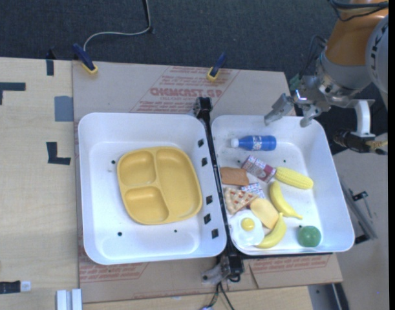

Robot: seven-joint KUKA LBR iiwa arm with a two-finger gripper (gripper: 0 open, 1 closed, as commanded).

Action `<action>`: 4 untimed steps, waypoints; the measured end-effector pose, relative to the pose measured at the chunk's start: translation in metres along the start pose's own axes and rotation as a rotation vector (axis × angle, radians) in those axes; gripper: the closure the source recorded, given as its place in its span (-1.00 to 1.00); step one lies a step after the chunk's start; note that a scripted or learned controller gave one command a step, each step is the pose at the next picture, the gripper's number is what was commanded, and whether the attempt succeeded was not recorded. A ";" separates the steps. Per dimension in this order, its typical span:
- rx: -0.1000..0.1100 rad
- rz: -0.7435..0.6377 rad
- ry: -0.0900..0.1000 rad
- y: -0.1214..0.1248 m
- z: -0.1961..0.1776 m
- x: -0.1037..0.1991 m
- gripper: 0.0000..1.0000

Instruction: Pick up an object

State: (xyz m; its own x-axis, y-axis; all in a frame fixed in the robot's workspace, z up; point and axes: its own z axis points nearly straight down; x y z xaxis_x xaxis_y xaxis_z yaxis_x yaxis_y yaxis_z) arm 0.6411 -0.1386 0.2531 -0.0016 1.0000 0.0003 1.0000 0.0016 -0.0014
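My gripper (291, 115) hangs above the far rim of the right bin (336, 192), its two fingers spread open with nothing between them. Just below it in the bin lies a blue bottle (255, 143) on its side. Further toward the front lie a small wrapped packet (258, 168), a corn cob (294, 178), a brown toast slice (234, 176), a pizza slice (236, 201), a cheese wedge (265, 212), two bananas (284, 202), a fried egg (247, 228) and a green lime (308, 236).
The left bin (97, 173) holds a yellow divided plate (160, 185). A black divider with clips (209, 173) runs between the bins. Both bins rest on a cardboard sheet (152, 89) held by yellow clamps at the back.
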 end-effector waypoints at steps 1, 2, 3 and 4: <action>0.006 0.000 0.001 -0.014 0.154 0.016 -1.00; 0.037 0.010 0.001 0.020 0.171 0.040 -1.00; 0.040 0.008 -0.002 0.019 0.162 0.038 1.00; 0.040 0.009 -0.003 0.019 0.162 0.038 -1.00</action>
State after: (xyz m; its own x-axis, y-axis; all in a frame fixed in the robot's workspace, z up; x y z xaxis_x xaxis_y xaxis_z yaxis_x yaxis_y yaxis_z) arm 0.6601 -0.1001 0.0910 0.0069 1.0000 -0.0025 0.9991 -0.0070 -0.0414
